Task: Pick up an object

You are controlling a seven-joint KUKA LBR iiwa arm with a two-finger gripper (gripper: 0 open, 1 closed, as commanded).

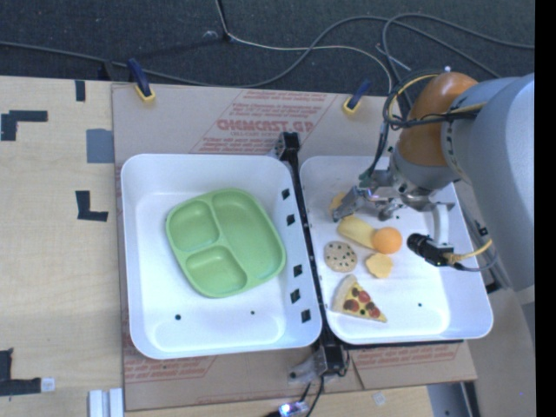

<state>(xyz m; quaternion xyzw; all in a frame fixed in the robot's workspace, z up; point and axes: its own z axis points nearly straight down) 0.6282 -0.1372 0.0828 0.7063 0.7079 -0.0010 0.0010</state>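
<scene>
My gripper (365, 205) is low in the right bin (465, 315), near its far left part, and its jaws look spread apart. One finger (344, 203) points toward the divider between the bins. A pale yellow toy food piece (354, 229) lies just in front of the gripper, with an orange ball (387, 240) touching its right end. Nothing sits between the fingers. Nearer the front lie a chocolate-chip cookie (340, 255), a small yellow chunk (380, 266) and a pizza slice (359, 301).
The left bin (148, 320) holds a green three-compartment plate (225, 241). A black ridge (300, 233) divides the two bins. A black cable connector (427, 248) hangs from the arm (486, 137) over the right bin's right side.
</scene>
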